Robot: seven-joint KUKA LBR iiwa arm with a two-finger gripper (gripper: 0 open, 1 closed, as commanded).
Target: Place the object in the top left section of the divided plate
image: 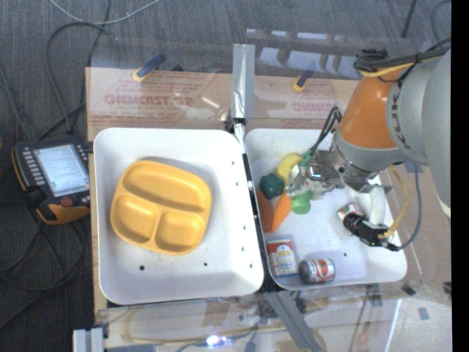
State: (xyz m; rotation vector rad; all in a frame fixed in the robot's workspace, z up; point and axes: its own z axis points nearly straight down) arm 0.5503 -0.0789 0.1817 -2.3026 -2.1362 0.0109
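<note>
Arm [429,101]: big rounded grey shell, smooth, slightly glossy. Broad orange band [370,112] above the wrist, curved like a dome, shiny. Below it a grey wrist ring [359,160]. Black cable [327,127] loops off the wrist side; black and yellow cables [381,61] run over the top of the orange part. Gripper [311,178] is small, silver metal with dark parts, details blurry.

Two white bins sitting on the bench: left bin [110,270], right bin [381,273]. One yellow divided plate [161,205]. One carrot [278,211], one green ball [301,204], one dark green piece [270,186], one can [316,270], one small packet [281,257].
</note>
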